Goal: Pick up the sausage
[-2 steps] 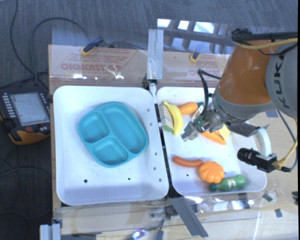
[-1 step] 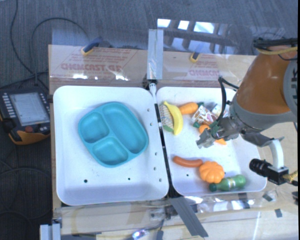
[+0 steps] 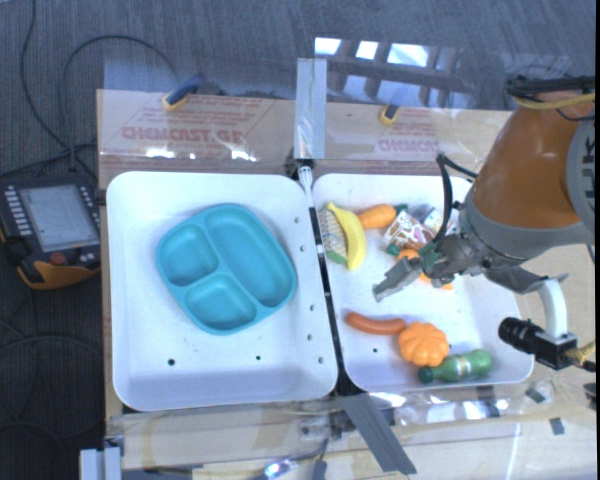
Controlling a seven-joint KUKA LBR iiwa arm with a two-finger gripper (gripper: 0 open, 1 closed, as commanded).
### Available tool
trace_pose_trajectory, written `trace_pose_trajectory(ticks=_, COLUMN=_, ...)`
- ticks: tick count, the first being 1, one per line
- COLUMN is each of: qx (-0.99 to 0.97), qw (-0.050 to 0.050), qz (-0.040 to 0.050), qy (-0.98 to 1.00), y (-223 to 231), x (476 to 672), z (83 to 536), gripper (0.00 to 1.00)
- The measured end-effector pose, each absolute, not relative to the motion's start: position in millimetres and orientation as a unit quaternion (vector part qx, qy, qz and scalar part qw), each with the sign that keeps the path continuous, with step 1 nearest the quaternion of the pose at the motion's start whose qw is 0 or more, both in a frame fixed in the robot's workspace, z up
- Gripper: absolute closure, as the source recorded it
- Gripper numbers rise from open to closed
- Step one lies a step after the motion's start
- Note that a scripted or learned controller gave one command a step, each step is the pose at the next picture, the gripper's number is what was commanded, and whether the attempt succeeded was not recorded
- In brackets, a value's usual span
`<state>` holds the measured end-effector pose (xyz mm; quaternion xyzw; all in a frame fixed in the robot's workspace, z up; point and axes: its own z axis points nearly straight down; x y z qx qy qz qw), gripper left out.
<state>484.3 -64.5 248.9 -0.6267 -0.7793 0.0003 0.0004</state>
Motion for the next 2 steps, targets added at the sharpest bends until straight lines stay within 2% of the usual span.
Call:
trace_pose_trajectory(ticks=1, qx=-0.531, qw=0.001, qz=0.0005, qy=-0.847, y=-6, x=521.4, z=183, gripper=0.00)
trace_pose_trajectory(ticks=2, qx=-0.425, qw=-0.001, qz=0.0006, qy=-0.905, y=1, x=535.2, z=359, gripper=0.00)
